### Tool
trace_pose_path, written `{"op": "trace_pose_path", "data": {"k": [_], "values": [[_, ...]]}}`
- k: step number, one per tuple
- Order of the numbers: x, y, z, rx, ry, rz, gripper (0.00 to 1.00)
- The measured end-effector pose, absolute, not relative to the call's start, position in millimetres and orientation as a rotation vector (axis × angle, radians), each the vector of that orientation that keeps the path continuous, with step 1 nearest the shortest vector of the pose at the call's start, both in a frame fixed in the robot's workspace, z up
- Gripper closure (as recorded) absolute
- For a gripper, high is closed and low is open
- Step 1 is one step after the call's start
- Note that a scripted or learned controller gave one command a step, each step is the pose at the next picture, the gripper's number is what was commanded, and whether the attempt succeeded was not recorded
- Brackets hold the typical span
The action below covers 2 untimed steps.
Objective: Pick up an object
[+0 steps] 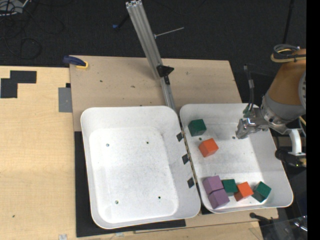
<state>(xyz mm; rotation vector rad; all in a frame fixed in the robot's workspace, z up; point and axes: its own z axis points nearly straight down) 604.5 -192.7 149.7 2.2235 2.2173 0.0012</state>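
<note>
The right bin [250, 189] holds several small blocks. A green block [197, 127] and an orange block [208, 147] lie near its left wall. Along its near edge sit a purple block [216, 191], a small green block [230, 186], an orange block [244, 190] and a green block [261, 191]. My gripper [243, 129] hangs over the right bin's far right part, well to the right of the green and orange blocks. Nothing shows between its fingers.
The left bin [132, 164] stands beside the right one, with black clips along the shared wall. A slanted aluminium bar [150, 49] rises behind the bins. The grey arm with its orange band [287, 86] comes in from the right edge.
</note>
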Motion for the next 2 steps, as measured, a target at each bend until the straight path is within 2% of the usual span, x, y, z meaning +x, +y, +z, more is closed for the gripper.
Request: {"op": "trace_pose_path", "data": {"k": [1,2], "values": [[596.0,-198.8,204.7,2.224,2.215,0.002,1.0],[596.1,-198.8,202.8,2.224,2.219,-0.001,1.0]]}}
